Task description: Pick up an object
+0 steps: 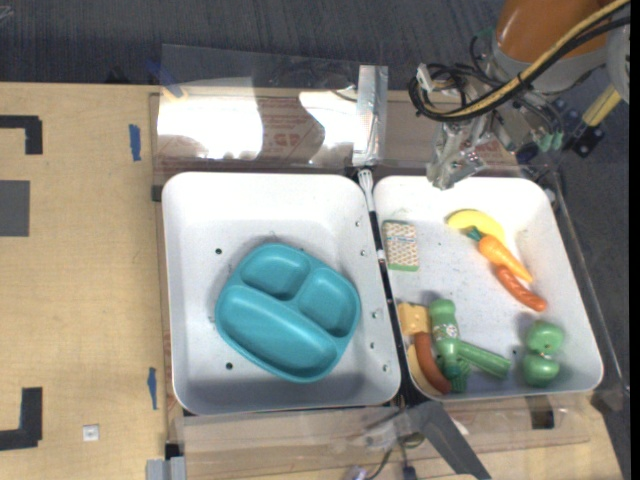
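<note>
Gripper [452,171] above the right bin's [575,298] back edge.
I see nothing between its fingers, apparently slightly parted; toy banana [474,222], carrot [510,268] and green pieces [541,353] lie below in that bin.

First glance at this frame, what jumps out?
The teal divided plate dominates the left bin. The right bin holds a bright jumble: a banana and carrot toward the back, green toys along the front. The gripper hangs over that bin's back edge.
</note>
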You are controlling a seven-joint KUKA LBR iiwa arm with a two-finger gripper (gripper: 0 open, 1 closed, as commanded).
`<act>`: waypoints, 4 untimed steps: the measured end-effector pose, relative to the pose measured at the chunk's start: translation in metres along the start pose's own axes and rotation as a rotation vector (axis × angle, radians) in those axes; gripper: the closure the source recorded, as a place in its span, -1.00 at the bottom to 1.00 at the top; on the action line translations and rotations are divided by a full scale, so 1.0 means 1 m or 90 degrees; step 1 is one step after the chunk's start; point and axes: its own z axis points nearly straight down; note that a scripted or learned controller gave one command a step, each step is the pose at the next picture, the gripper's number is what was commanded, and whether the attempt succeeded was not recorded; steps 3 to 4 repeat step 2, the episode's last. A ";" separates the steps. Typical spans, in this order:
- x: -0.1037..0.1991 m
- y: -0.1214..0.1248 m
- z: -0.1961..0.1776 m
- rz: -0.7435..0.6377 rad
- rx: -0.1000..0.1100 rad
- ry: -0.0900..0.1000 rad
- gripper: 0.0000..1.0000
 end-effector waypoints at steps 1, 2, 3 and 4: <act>-0.006 0.016 -0.006 -0.160 0.001 -0.003 1.00; -0.013 0.037 -0.019 -0.292 0.001 -0.003 1.00; -0.013 0.037 -0.019 -0.292 0.001 -0.003 1.00; -0.013 0.037 -0.019 -0.292 0.001 -0.003 1.00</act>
